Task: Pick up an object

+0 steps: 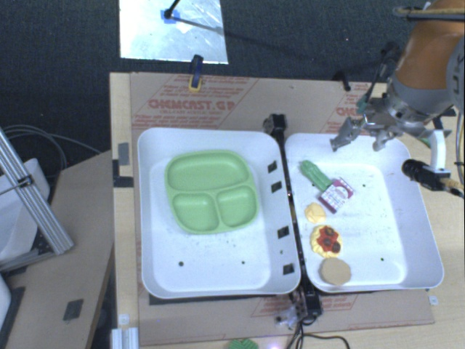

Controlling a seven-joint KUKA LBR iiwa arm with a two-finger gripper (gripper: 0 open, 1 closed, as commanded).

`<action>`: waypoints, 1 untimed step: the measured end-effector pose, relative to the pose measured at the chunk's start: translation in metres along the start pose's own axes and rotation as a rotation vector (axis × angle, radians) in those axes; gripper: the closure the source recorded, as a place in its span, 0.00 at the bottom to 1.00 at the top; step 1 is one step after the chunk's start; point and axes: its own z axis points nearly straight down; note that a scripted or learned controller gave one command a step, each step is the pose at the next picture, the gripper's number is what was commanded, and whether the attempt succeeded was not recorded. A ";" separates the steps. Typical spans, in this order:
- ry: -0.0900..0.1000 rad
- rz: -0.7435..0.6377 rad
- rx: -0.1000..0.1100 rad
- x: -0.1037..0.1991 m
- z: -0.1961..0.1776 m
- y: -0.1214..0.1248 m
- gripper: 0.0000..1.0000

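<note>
Pincer (360,138) spread wide, seemingly empty, over right bin (414,217); pickle (314,173) nearby.

green three-compartment tray (211,192) in left bin (156,267), right bin (414,267) beside it, cardboard sheet (218,100) beneath, foil square (173,20) beyond

Divided tray (211,192) in the left bin (152,267) — toy foods (327,217) in the right bin (414,260).
</note>
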 end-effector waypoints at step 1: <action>0.001 0.005 0.008 -0.022 0.169 -0.050 0.00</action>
